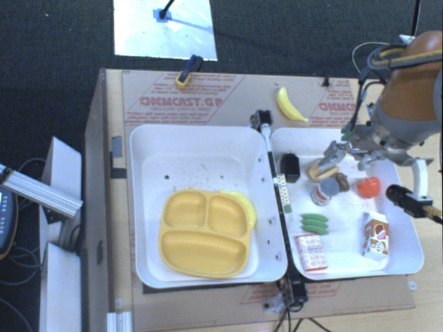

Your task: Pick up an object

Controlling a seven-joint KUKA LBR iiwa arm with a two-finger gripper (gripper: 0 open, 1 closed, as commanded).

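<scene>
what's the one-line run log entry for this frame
arm: over right bin | gripper: above hotdog, nothing seen held | left bin: yellow tray | outside bins: banana

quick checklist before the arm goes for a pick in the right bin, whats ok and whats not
1. Pincer is over the right bin, above the hot dog toy: ok.
2. Pincer opening: cannot tell, the view is too small.
3. Target stands apart: not ok. The hot dog toy, a brown piece and a small can crowd together.
4. Easier targets lie apart: ok. The milk carton, green pea pod and red-patterned packet each have room around them.
5. Nothing held already: cannot tell.
6. Banana lies on the board outside both bins: not ok as a target here.
</scene>
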